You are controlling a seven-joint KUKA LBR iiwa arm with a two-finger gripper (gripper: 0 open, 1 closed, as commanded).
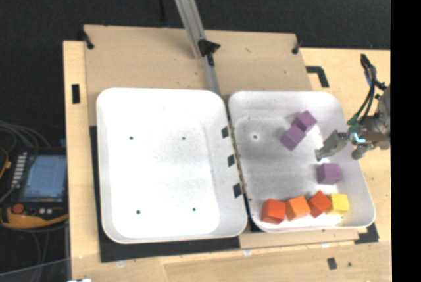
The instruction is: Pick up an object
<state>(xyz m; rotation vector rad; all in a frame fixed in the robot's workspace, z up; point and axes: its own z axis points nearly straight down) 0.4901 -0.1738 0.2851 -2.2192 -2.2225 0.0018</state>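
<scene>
My gripper [343,150] hangs over the right rim of the right bin [263,110], open, with nothing between its two spread fingers. Just below its left finger lies a purple block [328,173]. Two more purple blocks [304,121] [293,137] touch each other to the gripper's left. Along the bin's front wall runs a row of a red-orange block [273,211], an orange block [298,207], another red-orange block [320,202] and a yellow block [339,202].
The left bin [161,162] lies beside the right one, their rims meeting at mid-bench. A slanted metal pole [187,4] rises behind the bins. A controller with cables [36,185] sits off the bench at the left.
</scene>
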